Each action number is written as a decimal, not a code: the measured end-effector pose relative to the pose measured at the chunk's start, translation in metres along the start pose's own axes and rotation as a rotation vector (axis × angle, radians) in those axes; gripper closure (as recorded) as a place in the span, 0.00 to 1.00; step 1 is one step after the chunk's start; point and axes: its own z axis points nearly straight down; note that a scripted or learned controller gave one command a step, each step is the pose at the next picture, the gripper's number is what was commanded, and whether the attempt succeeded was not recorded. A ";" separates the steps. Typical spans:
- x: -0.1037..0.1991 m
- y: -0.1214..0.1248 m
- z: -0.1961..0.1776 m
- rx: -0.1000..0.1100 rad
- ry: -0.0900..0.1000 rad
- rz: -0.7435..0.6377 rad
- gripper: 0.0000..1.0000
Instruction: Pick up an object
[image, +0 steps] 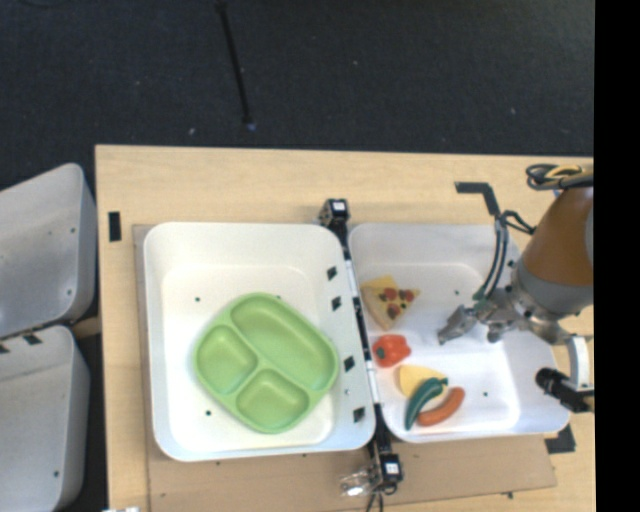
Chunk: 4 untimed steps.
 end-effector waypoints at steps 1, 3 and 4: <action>-0.001 0.000 0.016 -0.002 -0.001 0.003 0.00; -0.011 0.008 -0.046 -0.009 -0.002 0.001 1.00; -0.012 0.007 -0.110 -0.011 -0.002 -0.003 1.00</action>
